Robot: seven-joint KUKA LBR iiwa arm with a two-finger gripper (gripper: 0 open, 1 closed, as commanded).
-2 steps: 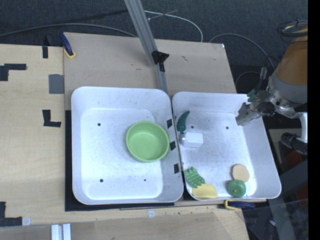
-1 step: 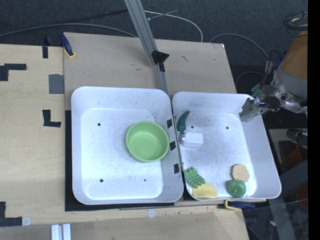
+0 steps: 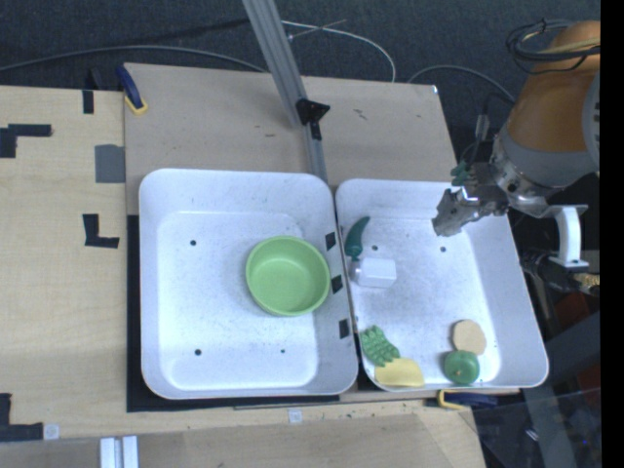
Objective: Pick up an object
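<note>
Nearest the camera, along the front wall of the right bin [image 3: 531,344], sit four small things: a green leafy piece [image 3: 376,342], a yellow wedge [image 3: 400,372] touching it on the front side, a green ball [image 3: 461,366] further right, and a tan round piece [image 3: 469,336] just behind the ball. The left bin [image 3: 175,261] holds a green bowl [image 3: 287,276], upright, toward its right half. Further back in the right bin, close to the shared wall, lies a small white block [image 3: 375,271], and just behind it a dark green curved piece [image 3: 356,234]. Farthest back, the gripper [image 3: 449,219] hangs over the rear right part of the right bin, well apart from every object, below the grey and orange arm [image 3: 551,115]. It grips nothing; whether its fingers are spread or closed cannot be told.
</note>
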